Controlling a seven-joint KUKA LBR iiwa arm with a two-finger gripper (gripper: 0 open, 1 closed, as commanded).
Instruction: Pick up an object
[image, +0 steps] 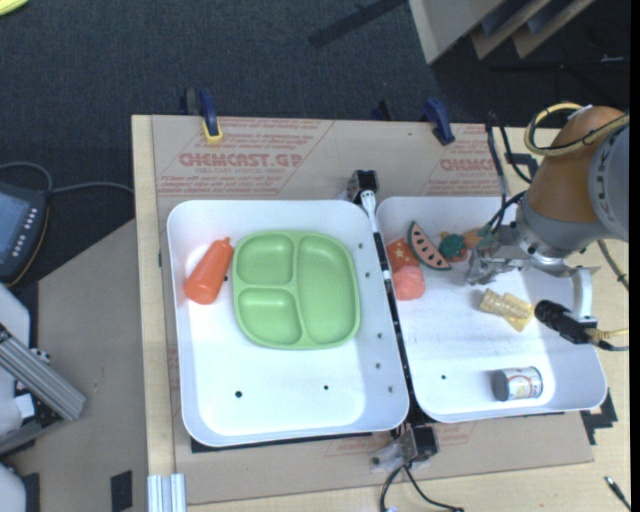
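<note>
Cardboard-topped bench on dark carpet, two white bins. Gripper low in right bin, upper right of frame; can't tell its open/closed state. Just below it: pale yellow block. Left of it: teal piece, watermelon slice, pink cup. Small can at lower right. Left bin holds green divided plate and orange bottle. Likely best target is the yellow block: centre over it, descend straight, avoid the bin wall.

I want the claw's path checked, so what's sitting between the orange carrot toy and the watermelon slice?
In the camera view, the green divided plate lies between the carrot toy and the watermelon slice, then the two bins' adjoining walls and a pink-and-orange toy.
</note>
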